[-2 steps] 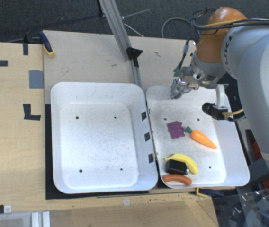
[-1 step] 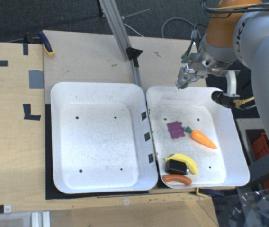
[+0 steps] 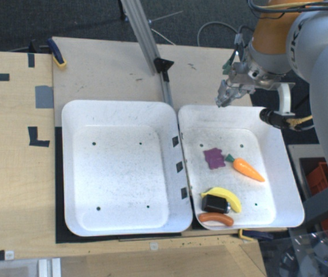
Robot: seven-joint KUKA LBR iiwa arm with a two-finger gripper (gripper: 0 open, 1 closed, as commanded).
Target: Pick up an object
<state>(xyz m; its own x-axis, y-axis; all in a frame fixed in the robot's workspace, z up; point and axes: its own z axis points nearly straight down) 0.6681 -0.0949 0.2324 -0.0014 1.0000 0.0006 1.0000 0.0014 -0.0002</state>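
Two white bins [image 3: 120, 109] sit on a pale wooden table [image 3: 14, 114] over dark carpet [image 3: 48, 10]; whether the gripper [image 3: 224, 100] is parted cannot be told.

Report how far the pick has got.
Done: nothing lifted. The carrot, purple piece, banana, black block and sausage all lie in the right bin. In hand: the gripper hangs over that bin's far rim, nothing visible between its fingers. Left: move over an object, descend, grasp and lift.
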